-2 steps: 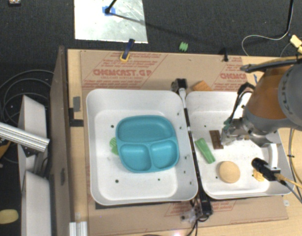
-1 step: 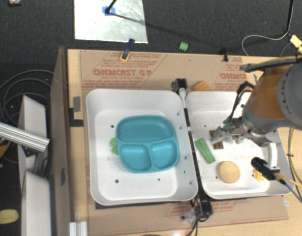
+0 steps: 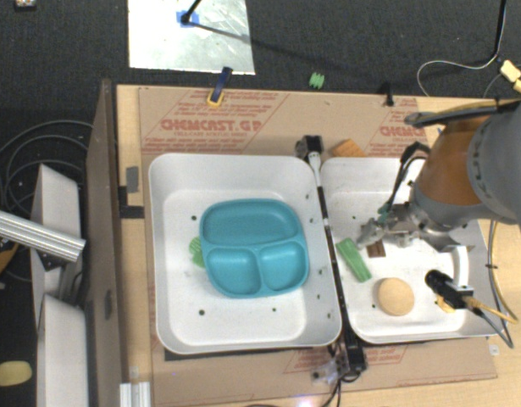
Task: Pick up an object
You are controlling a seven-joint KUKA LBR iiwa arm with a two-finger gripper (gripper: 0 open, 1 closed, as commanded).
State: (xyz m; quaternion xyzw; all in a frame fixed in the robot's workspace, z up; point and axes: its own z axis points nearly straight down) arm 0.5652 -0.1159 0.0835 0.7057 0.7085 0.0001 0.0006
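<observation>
Bins: right bin [image 3: 353, 193] carries the loose objects, and the gripper [image 3: 379, 231] hangs near its middle; left bin [image 3: 171, 227] carries a teal plate [image 3: 252, 246] with a green scrap [image 3: 195, 248] showing at its 9 o'clock edge.
Gripper: low over the bin floor. Whether it is open or closed cannot be told from this angle, and nothing is seen in its hold. A small brown piece [image 3: 376, 250] lies just beside it at 6 o'clock; what it is cannot be told.
Nearest candidate: green block [image 3: 353, 259], at about 7 o'clock from the gripper, flat on the floor near the bin's 9 o'clock wall, long axis running from 11 to 5 o'clock.
Second candidate: tan ball [image 3: 396, 297], at about 6 o'clock from the gripper, apart from the block and near the bin's 6 o'clock wall.
Handling, block: probably light and stiff, with smooth sides; unlikely to be fragile.
Handling, ball: probably light; its round form is likely to roll away under an off-centre pinch.
Hold: across the block's short width at mid-length, gripper turned square to the long axis; for the ball, across its widest girth.
Risk: the wall leaves little room on the block's 9 o'clock side.
</observation>
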